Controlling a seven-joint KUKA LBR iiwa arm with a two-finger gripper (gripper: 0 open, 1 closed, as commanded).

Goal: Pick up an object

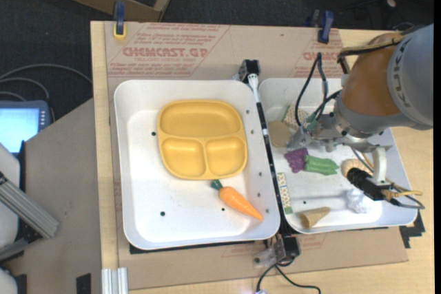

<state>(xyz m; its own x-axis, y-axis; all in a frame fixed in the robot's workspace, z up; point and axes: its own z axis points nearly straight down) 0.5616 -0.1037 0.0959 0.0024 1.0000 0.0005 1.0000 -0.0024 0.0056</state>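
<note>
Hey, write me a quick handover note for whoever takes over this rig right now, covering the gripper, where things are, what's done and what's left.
Gripper: low in the right bin, over the purple toy and green toy; grip state unclear.
Left bin: yellow divided plate, with the toy carrot just beside its lower edge.
Right bin: cone-shaped piece near the front edge.
Done: no pick confirmed.
Left: grasp one object and lift it.

The grey arm (406, 79) reaches in from the right, orange-banded wrist bent down, end low
</note>
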